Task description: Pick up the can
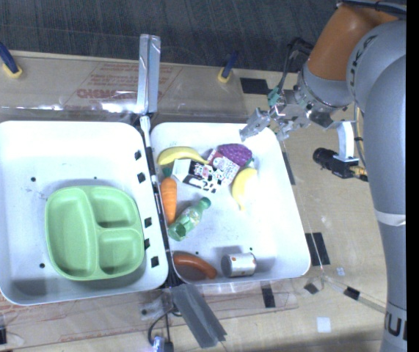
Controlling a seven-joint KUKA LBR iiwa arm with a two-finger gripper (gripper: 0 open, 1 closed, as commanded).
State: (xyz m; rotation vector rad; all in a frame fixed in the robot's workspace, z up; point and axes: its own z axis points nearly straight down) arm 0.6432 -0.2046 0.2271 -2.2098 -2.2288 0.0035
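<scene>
The can (238,263) is a small silver cylinder lying on its side near the front edge of the right bin (291,218). My gripper (259,126) hangs over the bin's far right corner, well away from the can. Its two fingers (252,128) are spread apart with nothing between them.
The right bin also holds two bananas (179,155) (243,184), a purple bag (232,153), a patterned packet (209,171), a carrot (169,199), a green bottle (188,219) and a brown sausage (193,267). A green divided tray (95,232) lies in the left bin (18,145).
</scene>
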